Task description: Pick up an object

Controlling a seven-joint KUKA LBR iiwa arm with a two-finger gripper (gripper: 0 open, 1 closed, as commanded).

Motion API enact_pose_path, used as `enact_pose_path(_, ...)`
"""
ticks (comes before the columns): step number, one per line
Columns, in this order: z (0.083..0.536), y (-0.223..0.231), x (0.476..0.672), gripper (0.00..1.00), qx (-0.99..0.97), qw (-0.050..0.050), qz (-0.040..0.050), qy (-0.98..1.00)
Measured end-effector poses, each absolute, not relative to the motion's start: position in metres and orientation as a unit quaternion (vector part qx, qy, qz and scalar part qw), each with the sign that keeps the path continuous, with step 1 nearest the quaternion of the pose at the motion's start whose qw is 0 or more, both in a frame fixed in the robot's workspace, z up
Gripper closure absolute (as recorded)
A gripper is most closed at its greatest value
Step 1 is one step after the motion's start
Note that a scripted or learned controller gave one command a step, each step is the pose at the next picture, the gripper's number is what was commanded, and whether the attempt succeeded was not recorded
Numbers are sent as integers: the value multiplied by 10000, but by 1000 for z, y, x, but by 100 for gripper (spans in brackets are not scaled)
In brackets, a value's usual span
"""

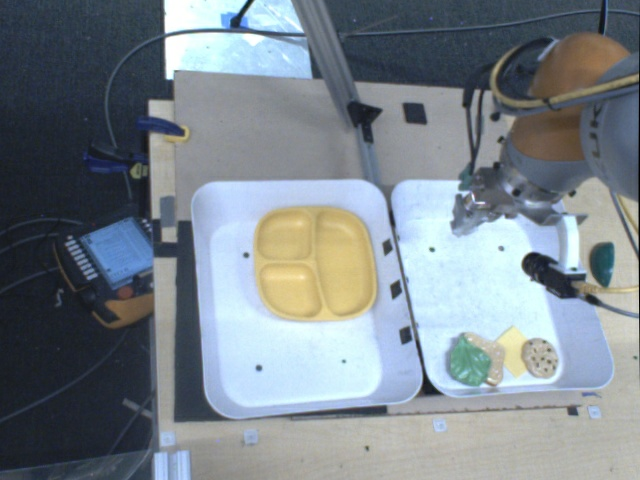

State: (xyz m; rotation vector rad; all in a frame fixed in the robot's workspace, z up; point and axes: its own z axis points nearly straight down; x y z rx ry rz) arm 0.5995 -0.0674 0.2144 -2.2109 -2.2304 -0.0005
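Device (110,268): blue-faced, orange-edged box on the dark floor, left of the bench (270,128), with cables around it.
Clamps (150,143): blue-handled, at the bench's left edge.
Left bin (300,368): white, shallow; it holds a yellow plate (315,263) with three compartments, lying flat in its upper half.
Pole (325,43): grey, slanting down from the top to a black foot (363,116) just above the gap between the bins.
Right bin (450,288): white, touching the left bin along its side.
Toys: three lie together in the right bin's near right corner, a green leaf (467,360), a yellow wedge (512,348) and a round cookie (540,358); leaf and wedge touch, and the cookie sits just beside the wedge.
Gripper (468,213): over the right bin's upper part, well apart from the toys; the fingers hold nothing, and how far they are spread cannot be told.
Arm (570,88): grey with an orange band, entering from the right.
Green object (602,261): past the right bin's right rim.
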Motion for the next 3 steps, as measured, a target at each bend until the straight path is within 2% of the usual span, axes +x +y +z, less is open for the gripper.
enact_pose_path(2, 233, 35, 577, 100, -7031, 5, -12, -7111)
enact_pose_path(3, 221, 85, 558, 100, -7036, 9, -2, -7106)
